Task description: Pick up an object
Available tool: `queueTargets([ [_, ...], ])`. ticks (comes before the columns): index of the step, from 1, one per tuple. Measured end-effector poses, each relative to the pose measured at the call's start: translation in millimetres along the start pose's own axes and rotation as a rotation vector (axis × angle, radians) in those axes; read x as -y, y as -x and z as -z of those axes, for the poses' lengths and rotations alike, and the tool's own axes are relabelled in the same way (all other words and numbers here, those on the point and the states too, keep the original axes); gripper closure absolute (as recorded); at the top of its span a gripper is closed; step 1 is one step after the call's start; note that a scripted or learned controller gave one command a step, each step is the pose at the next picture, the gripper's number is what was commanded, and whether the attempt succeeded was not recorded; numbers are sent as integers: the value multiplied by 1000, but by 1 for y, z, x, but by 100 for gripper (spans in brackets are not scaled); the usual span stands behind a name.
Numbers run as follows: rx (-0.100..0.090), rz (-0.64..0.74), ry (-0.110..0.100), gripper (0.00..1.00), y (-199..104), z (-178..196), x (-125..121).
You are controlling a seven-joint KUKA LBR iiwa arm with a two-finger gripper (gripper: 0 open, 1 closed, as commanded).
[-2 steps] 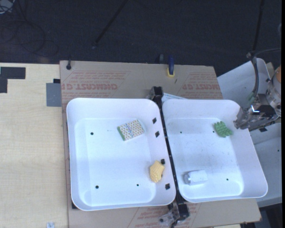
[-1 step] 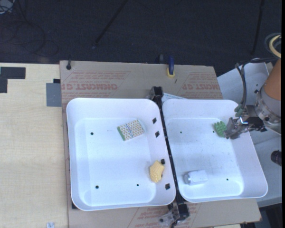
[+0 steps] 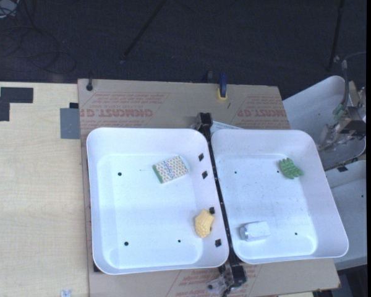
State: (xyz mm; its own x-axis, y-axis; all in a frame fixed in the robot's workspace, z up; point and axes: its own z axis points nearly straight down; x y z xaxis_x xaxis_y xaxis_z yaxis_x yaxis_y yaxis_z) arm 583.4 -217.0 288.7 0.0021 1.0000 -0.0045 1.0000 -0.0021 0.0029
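A: Where are the candidates?
B: We note a green piece (image 3: 290,167) and white block (image 3: 254,230) in the right bin (image 3: 334,228).
A: Pincer (image 3: 340,132)?
B: Its state we cannot tell. We advise descending squarely over one item.

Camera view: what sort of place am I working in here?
Most likely a robot lab's bin-picking bench. Two shallow white bins, the left bin and the right bin, sit side by side on a board and hold a few small items: a yellow piece, a green piece. Cables trail across the dark floor behind.
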Motion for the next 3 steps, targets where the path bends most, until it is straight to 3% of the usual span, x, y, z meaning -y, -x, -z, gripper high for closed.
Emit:
queueTargets([
  [1,-6,4,-5,100,-35,10,7],
  [2,-1,2,4,100,-7,81,-10],
  [3,-5,1,-9,100,-4,40,23],
])
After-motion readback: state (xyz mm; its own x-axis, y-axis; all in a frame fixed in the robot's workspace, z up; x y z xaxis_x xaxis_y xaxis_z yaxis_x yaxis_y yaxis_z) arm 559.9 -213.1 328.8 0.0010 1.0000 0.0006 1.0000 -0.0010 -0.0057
